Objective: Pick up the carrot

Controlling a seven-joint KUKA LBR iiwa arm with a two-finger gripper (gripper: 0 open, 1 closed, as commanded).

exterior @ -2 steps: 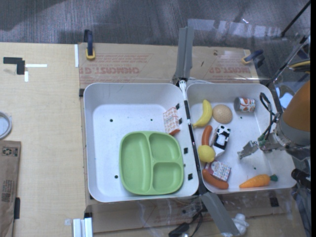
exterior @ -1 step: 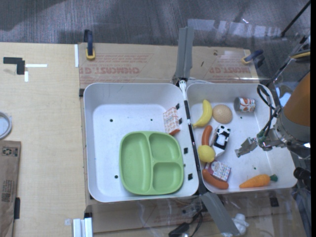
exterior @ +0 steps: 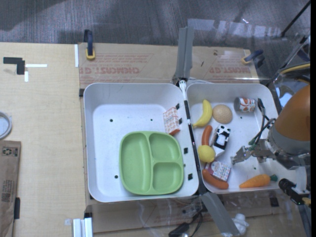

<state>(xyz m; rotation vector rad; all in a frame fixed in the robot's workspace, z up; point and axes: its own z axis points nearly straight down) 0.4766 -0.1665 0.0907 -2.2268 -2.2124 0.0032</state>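
Claw state: cannot tell | carrot ×1, right bin | bananas ×1 | bins ×2

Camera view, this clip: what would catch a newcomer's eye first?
The lime-green divided plate stands out most, sitting in the left bin towards its front right. Next comes the cluster of toy food in the right bin: a banana near the back, the orange carrot at the front. The arm's pincer hovers just above and left of the carrot, apart from it.
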